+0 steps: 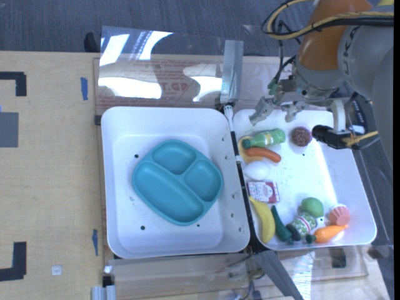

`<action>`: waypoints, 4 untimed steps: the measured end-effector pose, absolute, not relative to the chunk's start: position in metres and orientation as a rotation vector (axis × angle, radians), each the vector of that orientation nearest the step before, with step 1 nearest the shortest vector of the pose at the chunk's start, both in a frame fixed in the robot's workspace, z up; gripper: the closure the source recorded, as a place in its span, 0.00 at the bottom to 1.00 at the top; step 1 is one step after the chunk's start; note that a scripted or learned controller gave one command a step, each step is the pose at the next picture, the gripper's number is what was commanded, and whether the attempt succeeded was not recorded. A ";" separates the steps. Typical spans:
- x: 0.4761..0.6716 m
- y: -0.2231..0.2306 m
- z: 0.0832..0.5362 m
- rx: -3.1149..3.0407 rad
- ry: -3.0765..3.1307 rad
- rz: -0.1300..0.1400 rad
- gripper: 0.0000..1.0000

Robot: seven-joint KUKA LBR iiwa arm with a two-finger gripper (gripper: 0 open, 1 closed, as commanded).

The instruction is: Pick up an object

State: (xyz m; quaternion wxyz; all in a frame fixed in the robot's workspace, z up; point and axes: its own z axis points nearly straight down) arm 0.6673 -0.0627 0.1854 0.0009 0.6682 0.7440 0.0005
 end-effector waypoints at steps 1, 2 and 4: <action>0.667 -0.087 0.185 2.263 2.174 0.002 0.00; 0.652 -0.100 0.096 2.303 2.131 0.005 0.00; 0.621 -0.139 0.085 2.760 1.495 0.002 0.00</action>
